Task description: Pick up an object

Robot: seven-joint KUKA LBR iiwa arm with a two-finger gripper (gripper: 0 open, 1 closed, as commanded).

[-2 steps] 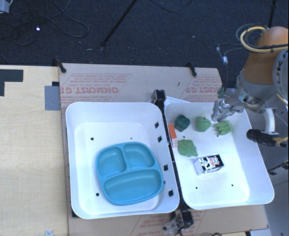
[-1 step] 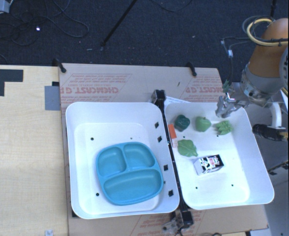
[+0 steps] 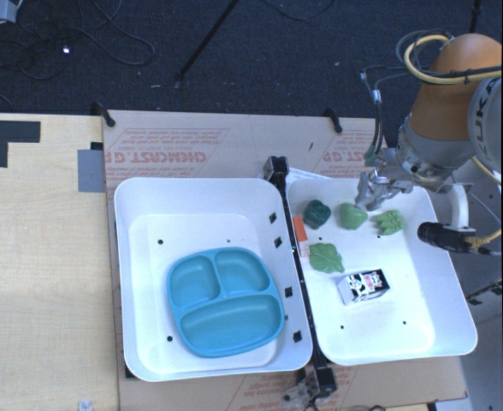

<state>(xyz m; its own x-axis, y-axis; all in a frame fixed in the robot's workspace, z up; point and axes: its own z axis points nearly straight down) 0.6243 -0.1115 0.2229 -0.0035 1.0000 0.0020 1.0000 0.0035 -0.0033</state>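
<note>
We see the end effector (image 3: 369, 197) low over the right bin (image 3: 423, 332), just above a light green lump (image 3: 352, 217); whether it is spread or pressed together we cannot tell; a blue divided tray (image 3: 224, 302) lies in the left bin (image 3: 149, 204).

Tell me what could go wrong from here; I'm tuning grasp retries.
The hand hovers at the right bin's far edge beside a light green lump, so it may clip the rim. The dark green piece and leafy green piece flank that lump and could get nudged.
</note>
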